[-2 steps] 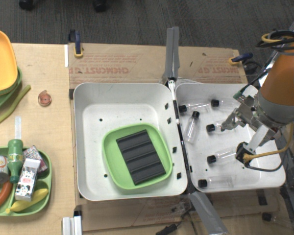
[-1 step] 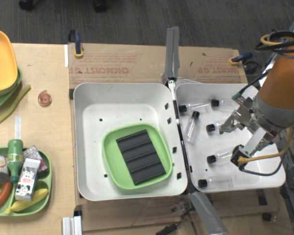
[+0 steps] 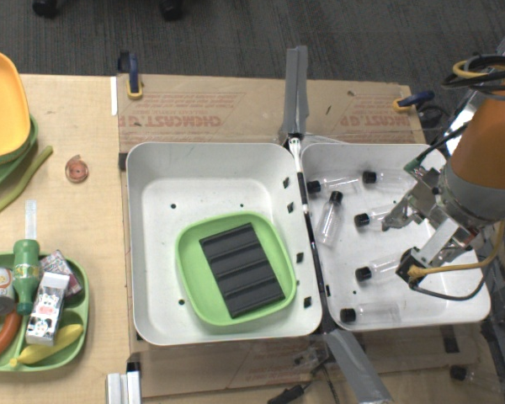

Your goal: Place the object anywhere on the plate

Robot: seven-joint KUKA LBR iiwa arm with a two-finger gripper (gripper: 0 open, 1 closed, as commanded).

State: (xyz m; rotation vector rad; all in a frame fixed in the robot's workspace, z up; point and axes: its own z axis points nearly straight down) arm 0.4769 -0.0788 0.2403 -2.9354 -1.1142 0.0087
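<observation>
A green plate [image 3: 188, 255] sits in the left bin [image 3: 151, 183]. On the plate lies a black ridged block [image 3: 241, 268], slightly turned. The right bin [image 3: 353, 158] holds several clear tubes with black caps, among them one near the divider [image 3: 327, 216], one at the back [image 3: 348, 180] and one by the front wall [image 3: 373, 312]. My gripper [image 3: 401, 215] hangs over the right half of the right bin, close above a capped tube [image 3: 377, 217]. Nothing can be seen held in it.
Brown cardboard [image 3: 202, 112] lies under and behind the bins. Left of them, a wooden table carries stacked yellow and green bowls [image 3: 2, 116], a small pink thing [image 3: 77, 170] and a green tray [image 3: 71, 331] of toy food.
</observation>
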